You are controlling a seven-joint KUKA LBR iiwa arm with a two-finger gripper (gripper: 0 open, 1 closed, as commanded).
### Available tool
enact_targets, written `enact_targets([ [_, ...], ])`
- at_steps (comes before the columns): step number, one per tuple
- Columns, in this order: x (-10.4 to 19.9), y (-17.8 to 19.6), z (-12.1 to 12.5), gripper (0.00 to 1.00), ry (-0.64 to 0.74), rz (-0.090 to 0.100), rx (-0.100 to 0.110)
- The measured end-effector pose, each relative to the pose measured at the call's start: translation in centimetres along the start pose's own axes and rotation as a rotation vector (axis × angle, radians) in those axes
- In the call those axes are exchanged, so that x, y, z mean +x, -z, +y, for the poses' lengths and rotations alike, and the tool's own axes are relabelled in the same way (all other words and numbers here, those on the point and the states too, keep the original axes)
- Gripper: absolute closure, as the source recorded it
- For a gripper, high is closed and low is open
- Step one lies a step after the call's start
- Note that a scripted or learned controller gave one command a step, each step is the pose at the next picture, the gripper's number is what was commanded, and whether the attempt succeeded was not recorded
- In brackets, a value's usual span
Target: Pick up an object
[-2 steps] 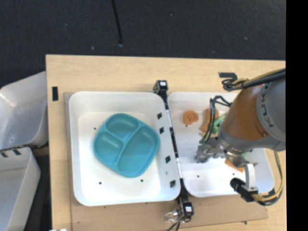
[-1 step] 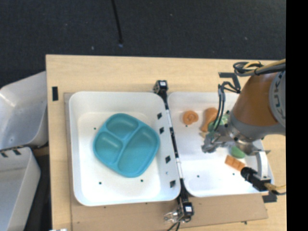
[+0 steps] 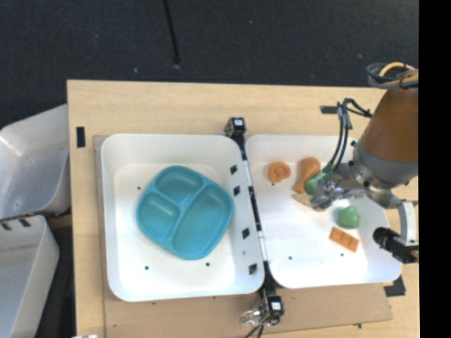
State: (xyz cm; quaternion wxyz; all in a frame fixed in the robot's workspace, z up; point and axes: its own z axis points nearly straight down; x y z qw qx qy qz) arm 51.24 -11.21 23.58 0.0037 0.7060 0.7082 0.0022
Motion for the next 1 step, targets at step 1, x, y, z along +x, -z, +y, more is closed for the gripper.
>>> enact_targets([
  [1,-0.08,5.37,0.21,1.0,0.001,0.001,0.001],
])
